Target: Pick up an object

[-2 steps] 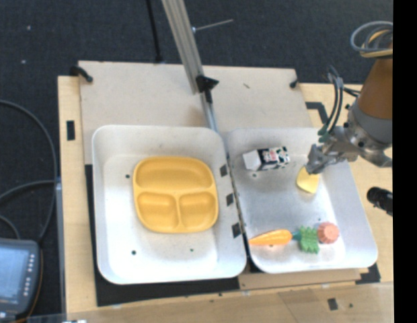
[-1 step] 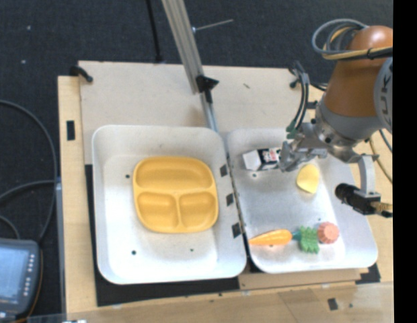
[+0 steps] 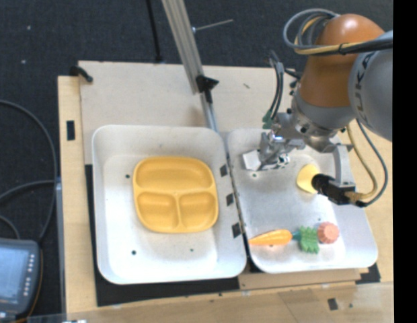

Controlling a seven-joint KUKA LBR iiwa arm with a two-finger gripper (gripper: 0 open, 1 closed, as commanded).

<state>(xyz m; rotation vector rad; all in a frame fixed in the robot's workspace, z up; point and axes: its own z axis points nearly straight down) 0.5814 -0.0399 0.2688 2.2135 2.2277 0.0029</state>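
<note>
My gripper [image 3: 270, 155] hangs over the far left part of the right bin [image 3: 276, 194], below the grey and orange wrist. I cannot make out how it stands. A yellow rounded piece [image 3: 306, 178] lies to its right, partly behind a black fitting. Along the bin's near edge lie an orange carrot [image 3: 270, 238], a green leafy toy [image 3: 307, 239] and a pink round toy [image 3: 327, 232]. Nothing is visibly held.
The left bin [image 3: 114, 247] holds a yellow three-part plate [image 3: 175, 194]. A slanted metal pole [image 3: 188, 52] rises behind the two bins. Cables loop around the wrist at the upper right. A screen sits at the lower left on the floor.
</note>
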